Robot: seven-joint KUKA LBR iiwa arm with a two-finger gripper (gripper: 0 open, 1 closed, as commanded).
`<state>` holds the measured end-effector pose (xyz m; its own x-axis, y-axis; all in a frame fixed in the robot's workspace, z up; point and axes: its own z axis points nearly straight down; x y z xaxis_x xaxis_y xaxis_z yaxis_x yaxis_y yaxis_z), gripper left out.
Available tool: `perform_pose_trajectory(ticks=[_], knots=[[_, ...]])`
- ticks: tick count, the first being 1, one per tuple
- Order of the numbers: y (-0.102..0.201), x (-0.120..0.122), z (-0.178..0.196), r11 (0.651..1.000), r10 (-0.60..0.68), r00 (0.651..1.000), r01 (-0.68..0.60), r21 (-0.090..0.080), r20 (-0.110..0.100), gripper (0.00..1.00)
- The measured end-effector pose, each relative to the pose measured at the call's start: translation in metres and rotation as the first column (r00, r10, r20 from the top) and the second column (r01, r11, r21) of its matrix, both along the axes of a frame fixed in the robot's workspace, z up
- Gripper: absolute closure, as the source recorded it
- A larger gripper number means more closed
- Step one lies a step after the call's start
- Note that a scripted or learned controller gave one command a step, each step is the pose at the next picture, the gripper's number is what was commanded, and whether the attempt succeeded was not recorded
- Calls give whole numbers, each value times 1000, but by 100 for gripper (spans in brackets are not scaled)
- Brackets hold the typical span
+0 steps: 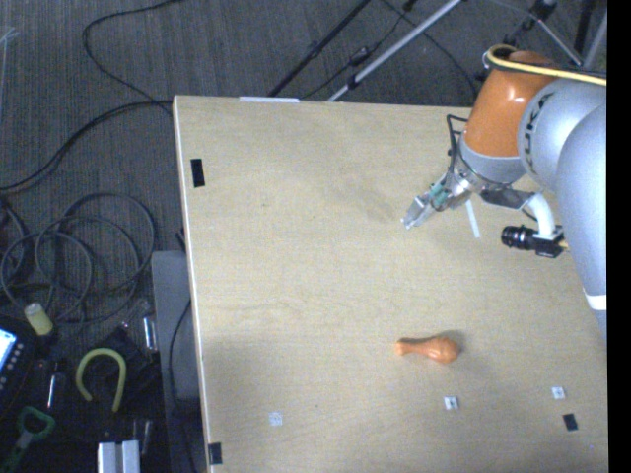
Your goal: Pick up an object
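Gripper [418, 212] at upper right of the bench, pointing down and to the view's left, its pale tip small and blurred; whether it is released or clenched cannot be told at this resolution, and nothing can be made out in it. Behind it, the wrist joins the orange band [501, 106] and the grey arm [577, 170], which is cut off by the right side of the view. A black cylindrical fitting [529, 237] projects beneath the arm, partly overlapped by it.

The bench surface [315, 264] appears as one light wooden board; its near edge runs out of the bottom of the view. The task's thing, an orange pear-shaped object [430, 348] with a narrow neck toward the view's left, lies flat on the board, well apart from the gripper and nearer the camera. Small dark and pale marks [451, 402] dot the board; their nature is unclear.

On the carpeted floor to the left, coiled black cables [79, 254] and a green hooked item [103, 372] lie in shadow.
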<state>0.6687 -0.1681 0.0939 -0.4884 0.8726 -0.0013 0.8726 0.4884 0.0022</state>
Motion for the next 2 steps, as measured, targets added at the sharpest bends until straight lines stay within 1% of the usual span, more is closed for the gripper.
perform_pose_trajectory(ticks=[1, 2], knots=[[26, 0, 80, 994, -107, 994, 107, 0, -3, 100], [97, -4, 89, 977, -212, 977, 212, 1, -4, 100]])
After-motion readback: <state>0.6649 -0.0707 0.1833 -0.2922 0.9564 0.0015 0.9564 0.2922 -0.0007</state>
